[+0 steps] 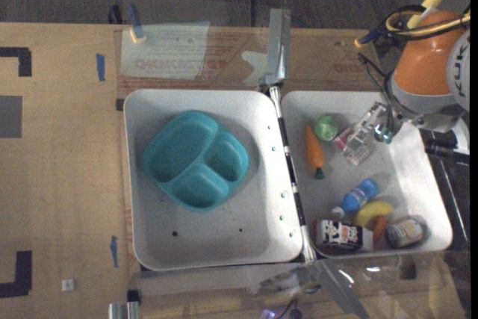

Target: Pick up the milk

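Currently gripper (361, 137) hangs over upper middle of right white bin (437, 194), near small green round item (326, 128) and orange toy carrot (314, 149). You cannot tell finger state from this view: translucent, blurred.

Small black-and-white cow-patterned milk carton (343, 234) lies on its side against bin's near wall, long axis running left-right along that wall, well apart from gripper, toward camera and slightly left. Blue bottle (358, 197) and yellow banana-like item (373, 214) sit between, close to carton. You likely need approach across carton's short width.

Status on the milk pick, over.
Gripper over right bin, upper part. Milk lying at front wall, untouched. Blue bottle and banana close beside it.
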You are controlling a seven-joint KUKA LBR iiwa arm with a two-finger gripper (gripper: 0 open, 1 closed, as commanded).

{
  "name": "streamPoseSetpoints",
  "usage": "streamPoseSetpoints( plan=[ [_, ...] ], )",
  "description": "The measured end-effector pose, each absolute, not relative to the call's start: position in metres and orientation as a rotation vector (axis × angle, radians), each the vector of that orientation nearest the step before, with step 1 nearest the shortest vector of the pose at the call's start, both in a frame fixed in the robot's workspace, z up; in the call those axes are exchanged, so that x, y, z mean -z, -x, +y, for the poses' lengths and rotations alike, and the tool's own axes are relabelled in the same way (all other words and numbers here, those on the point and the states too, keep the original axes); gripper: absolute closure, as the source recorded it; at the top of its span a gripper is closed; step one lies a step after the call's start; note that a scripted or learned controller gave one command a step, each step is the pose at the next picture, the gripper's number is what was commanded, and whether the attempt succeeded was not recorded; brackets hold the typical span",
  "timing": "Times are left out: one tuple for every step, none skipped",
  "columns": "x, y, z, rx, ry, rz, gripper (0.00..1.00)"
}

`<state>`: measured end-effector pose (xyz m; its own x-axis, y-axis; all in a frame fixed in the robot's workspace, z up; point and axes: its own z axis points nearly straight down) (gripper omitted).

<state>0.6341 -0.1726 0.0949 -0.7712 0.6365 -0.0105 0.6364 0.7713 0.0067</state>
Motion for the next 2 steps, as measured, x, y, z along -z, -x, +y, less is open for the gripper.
streamPoseSetpoints(
  plan=[
    [-0.230,-0.622,-0.155,0.001,-1.260,2.879,1.00],
    [-0.262,-0.655,-0.163,0.002,-1.506,2.757,1.00]
  ],
)
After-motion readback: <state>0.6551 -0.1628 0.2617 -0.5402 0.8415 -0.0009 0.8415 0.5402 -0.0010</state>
